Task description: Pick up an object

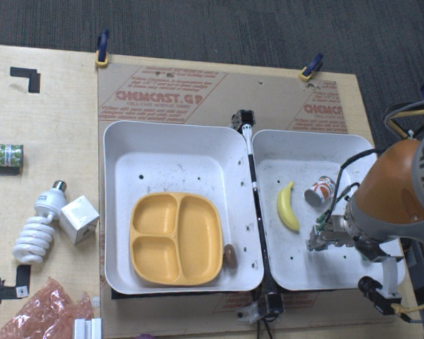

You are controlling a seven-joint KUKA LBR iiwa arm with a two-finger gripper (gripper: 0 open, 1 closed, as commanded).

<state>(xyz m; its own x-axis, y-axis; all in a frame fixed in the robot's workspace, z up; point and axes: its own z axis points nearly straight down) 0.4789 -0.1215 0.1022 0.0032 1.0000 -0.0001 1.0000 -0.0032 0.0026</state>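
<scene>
Two white bins (119, 159) are sitting mid-frame; I am hovering my gripper (321, 240) in the right one, near the banana (288, 206), my fingers too indistinct to read.

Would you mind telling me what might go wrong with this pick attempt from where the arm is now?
1. The gripper sits low in the right bin, between the banana and the small can, over neither; closing here would likely catch nothing.
2. The can lies on its side and may roll if nudged.
3. The banana's curve could slip from the grasp.
</scene>
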